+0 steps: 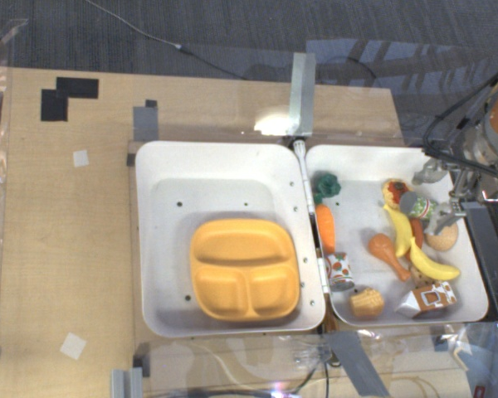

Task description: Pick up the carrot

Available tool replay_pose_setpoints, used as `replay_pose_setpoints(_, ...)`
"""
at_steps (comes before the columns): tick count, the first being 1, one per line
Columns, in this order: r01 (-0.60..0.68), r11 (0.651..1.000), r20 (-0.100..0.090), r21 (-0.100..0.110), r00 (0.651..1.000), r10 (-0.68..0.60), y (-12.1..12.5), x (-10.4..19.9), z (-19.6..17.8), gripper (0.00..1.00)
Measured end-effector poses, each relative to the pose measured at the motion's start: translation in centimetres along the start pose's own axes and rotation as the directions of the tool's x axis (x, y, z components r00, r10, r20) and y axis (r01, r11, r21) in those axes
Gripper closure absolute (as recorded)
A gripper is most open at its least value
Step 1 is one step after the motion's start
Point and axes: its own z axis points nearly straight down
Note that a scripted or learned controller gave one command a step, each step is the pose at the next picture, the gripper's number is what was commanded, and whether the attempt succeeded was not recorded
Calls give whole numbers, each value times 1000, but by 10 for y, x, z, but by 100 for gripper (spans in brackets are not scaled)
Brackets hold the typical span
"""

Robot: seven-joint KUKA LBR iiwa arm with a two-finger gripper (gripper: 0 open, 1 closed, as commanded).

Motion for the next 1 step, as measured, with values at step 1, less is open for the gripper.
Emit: replay_pose_setpoints(1, 192, 981, 9, 1, 981, -192, 53, 19, 141, 0)
